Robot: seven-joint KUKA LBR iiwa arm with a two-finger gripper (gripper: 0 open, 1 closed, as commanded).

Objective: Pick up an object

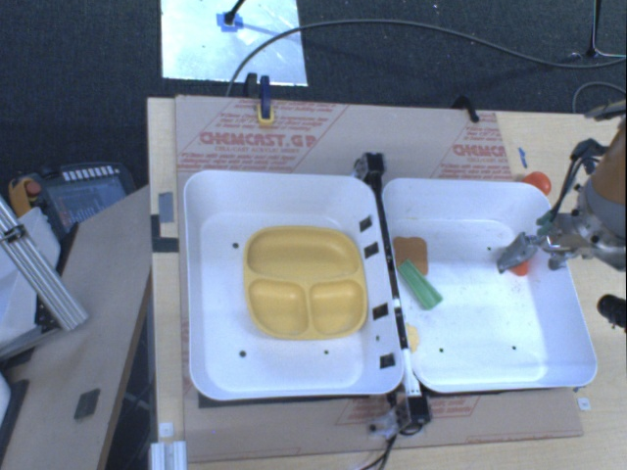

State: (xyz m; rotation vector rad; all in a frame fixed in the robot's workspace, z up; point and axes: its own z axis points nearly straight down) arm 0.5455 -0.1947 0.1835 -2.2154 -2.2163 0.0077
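Down on the bench, two shallow white bins sit side by side on a cardboard sheet (294,130) printed with red lettering, and the right bin (490,360) serves as the landmark. The gripper (516,256) is at that bin's right side, over its floor near the right wall, with the grey arm (602,213) coming in across the rim from the right. Whether the gripper is wide or narrow cannot be told at this angle, and nothing can be made out between its tips. A small red-orange object (520,267) shows just beside and partly under the gripper's end, on or close to the bin floor; whether the two touch is unclear. Toward the right bin's left wall lies a brown flat piece (411,252), and a green bar-shaped block (419,286) lies at a slant just below it, the two touching or nearly so. A small pale yellow item (412,338) sits lower down against that same left wall. Outside the right bin, just past its upper right corner, an orange ball (536,180) rests on the bench. Left of the right bin, sharing the dark divider between them, the left bin (211,262) holds a yellow divided plate (305,282) with one long compartment above and two smaller ones below, lying flat near that bin's middle.
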